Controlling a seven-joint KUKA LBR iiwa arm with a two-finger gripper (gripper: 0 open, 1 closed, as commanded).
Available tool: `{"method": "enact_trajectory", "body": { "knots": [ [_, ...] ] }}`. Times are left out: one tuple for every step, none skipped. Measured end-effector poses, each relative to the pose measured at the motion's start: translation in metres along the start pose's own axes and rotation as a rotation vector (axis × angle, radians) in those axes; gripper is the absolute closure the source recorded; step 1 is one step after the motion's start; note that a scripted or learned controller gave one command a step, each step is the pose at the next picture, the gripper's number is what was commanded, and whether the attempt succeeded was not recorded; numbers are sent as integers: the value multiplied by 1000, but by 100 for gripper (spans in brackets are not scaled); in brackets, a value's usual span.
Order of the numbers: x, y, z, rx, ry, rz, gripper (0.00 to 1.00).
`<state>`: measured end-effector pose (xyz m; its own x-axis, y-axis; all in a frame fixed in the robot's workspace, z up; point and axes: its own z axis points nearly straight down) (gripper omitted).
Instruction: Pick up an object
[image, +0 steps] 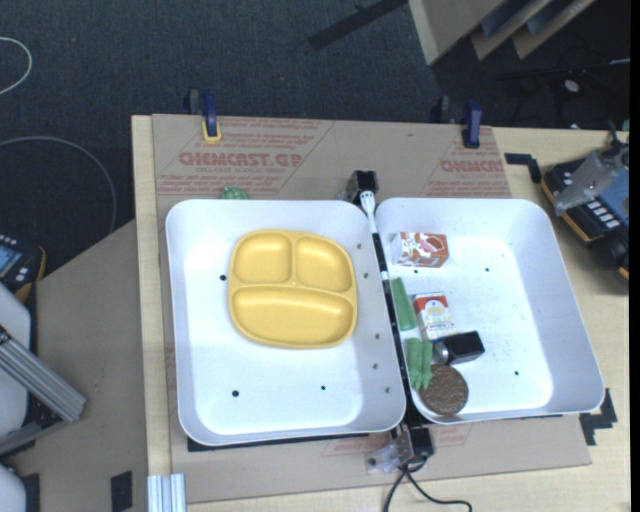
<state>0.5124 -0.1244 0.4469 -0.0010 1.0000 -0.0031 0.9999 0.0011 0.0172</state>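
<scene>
The small red and white box (433, 315) looks like my best pick. It lies flat in the right bin (520, 300), well away from my hand (592, 188), which sits out past that bin's far right corner. I judge the box light and stiff, with cardboard sides that should take a squeeze without slipping. I would take it across its narrow sides, from above.

It is crowded on the side away from my hand. A green strip (402, 305) runs just beside it along the bin's inner wall, and a black block (462, 347) lies close against its near corner. Beyond the block sit a green leafy piece (418, 362) and a brown round disc (445, 390); the disc looks flat and hard to get under. A red and white packet (422, 248) lies apart from the box, closer to the far wall. It is probably soft and crinkly.

Between my hand and the box the bin floor is bare, so that approach is open. The wall between the bins is the edge to mind.

The left bin (200, 330) holds a yellow divided plate (293, 288), too wide and shallow for an easy pinch.

I cannot tell whether my hand is released or clenched.
</scene>
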Motion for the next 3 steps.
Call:
{"method": "enact_trajectory", "body": {
  "knots": [
    [1, 2, -2, 10, 0, 0, 100],
    [13, -32, 69, 25, 5, 2, 100],
    [-26, -35, 68, 16, 1, 5, 100]
  ]
}}
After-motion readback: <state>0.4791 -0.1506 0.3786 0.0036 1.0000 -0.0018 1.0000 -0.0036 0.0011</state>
